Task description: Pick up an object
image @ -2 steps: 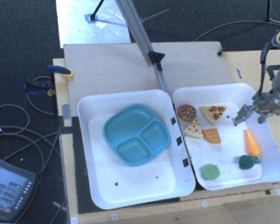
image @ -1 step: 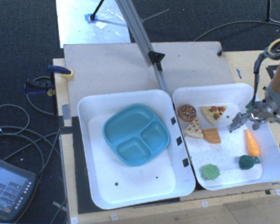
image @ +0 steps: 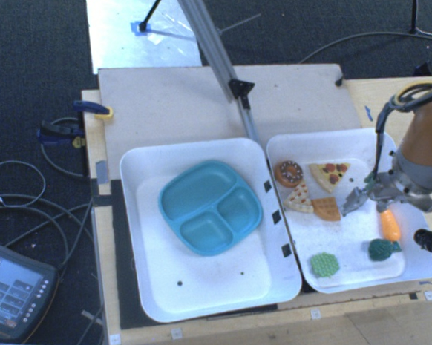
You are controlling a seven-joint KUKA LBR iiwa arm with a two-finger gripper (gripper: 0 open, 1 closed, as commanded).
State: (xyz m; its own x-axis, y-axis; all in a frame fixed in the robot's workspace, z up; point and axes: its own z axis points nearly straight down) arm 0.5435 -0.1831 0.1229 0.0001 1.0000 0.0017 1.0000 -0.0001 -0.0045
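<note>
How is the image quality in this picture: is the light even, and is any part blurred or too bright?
Camera view: light soft and even, shadows faint; the white bins look nearly overexposed; the gripper is slightly soft, the toy food stays readable.

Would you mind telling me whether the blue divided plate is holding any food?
Empty: the blue divided plate shows three bare compartments.

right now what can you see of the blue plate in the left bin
The blue plate is a teal, rounded-square tray that looks like plastic, moulded into three compartments: one large, two smaller. It lies flat, turned at an angle, in the upper middle of the left bin, with nothing in it. Only the bin floor touches it.
</note>
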